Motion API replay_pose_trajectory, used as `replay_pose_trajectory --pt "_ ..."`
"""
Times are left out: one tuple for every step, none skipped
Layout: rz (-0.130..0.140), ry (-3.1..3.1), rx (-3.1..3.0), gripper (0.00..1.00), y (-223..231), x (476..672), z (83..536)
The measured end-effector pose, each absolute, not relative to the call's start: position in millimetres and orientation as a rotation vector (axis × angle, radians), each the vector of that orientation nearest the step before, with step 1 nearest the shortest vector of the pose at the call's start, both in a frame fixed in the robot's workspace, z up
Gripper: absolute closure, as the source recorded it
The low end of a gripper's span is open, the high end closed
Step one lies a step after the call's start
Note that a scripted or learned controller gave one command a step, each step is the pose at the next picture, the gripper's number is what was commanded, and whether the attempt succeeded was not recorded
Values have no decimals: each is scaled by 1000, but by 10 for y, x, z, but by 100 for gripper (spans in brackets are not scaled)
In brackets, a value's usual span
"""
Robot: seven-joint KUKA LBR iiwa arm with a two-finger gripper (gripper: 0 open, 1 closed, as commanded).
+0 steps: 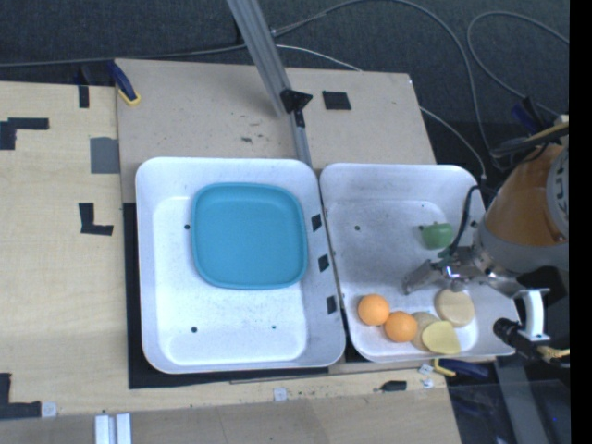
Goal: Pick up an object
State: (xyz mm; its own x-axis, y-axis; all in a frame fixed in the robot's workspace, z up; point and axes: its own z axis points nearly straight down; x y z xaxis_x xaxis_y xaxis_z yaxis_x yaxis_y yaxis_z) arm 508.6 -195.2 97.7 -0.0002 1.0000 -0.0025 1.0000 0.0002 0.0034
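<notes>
Risk: You had the claw (pixel 433 276) low in the right white plastic bin (pixel 370 192), among crowded pieces; a descent could have landed between them and closed on nothing.
Cause: The two round orange balls (pixel 387 318) touched each other, and the pale yellow and cream lumps (pixel 448 322) lay just beside them, so fingers might have nudged rather than gripped.
Green piece: The small green round object (pixel 436 236) sat near the claw, apart from the cluster, probably your easier target.
Claw state: Its metal fingers looked spread, with nothing between them.
Arm pose: The grey arm with orange band (pixel 532 215) reached in from the right, wrist bent down over the bin's near right corner.
Left bin: The blue square plastic plate (pixel 248 236) lay in the left white bin (pixel 162 340), well apart.
</notes>
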Motion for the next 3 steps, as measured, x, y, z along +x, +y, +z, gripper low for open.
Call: replay_pose_trajectory --pt "4 2216 2216 0 -1967 5107 922" --pt "4 2216 2216 100 -1964 5109 1024" --pt "3 2221 2218 100 -1932 5214 1533"
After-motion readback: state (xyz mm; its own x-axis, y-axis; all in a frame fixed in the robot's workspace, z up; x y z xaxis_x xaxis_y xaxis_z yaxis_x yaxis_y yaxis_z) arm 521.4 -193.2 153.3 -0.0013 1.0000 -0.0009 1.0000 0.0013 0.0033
